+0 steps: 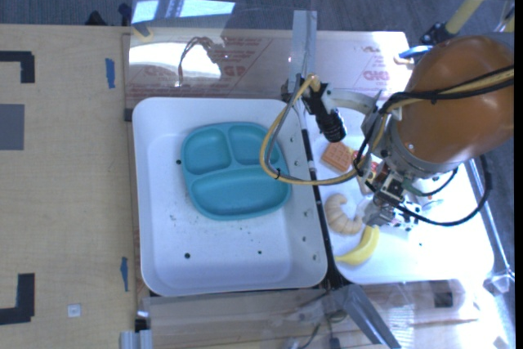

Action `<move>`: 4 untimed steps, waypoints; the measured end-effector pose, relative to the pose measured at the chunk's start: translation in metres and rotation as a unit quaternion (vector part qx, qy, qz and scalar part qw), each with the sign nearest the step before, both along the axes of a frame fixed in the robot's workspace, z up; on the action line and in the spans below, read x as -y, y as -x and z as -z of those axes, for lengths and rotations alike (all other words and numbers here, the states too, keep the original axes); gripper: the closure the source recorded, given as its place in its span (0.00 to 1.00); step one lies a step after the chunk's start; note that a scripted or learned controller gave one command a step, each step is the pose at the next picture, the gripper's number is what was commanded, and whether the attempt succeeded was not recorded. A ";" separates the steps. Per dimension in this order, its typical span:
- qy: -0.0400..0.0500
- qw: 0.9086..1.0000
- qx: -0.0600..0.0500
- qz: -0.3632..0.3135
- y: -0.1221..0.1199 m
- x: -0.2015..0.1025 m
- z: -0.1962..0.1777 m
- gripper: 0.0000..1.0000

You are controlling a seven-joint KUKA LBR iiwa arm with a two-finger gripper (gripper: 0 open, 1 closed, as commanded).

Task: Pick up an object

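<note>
In the right bin [458,253] lie a yellow banana [361,248], a pale croissant-shaped piece [341,212] and an orange waffle-like square [335,156]. My gripper [382,207] hangs low over that bin, just right of the pale piece and just above the banana's upper end. The orange wrist band and cables hide its fingertips. A teal divided plate [233,169] lies in the left bin [163,217].
A yellow hose [278,167] loops from the arm across the divider between the bins and over the plate's right edge. A clear panel [212,53] stands behind the bins. A wooden board [61,176] lies to the left.
</note>
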State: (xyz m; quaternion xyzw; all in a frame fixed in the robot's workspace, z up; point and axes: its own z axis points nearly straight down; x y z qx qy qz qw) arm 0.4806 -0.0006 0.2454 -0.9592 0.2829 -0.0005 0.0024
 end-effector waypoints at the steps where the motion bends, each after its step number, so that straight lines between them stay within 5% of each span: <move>1: 0.000 0.980 -0.003 0.200 -0.006 -0.032 0.025 1.00; 2: 0.000 0.999 0.001 -0.036 0.000 -0.011 -0.060 1.00; 3: 0.000 0.986 -0.004 -0.167 -0.015 -0.012 0.020 1.00; 4: 0.002 0.998 0.002 -0.056 -0.012 0.038 -0.073 1.00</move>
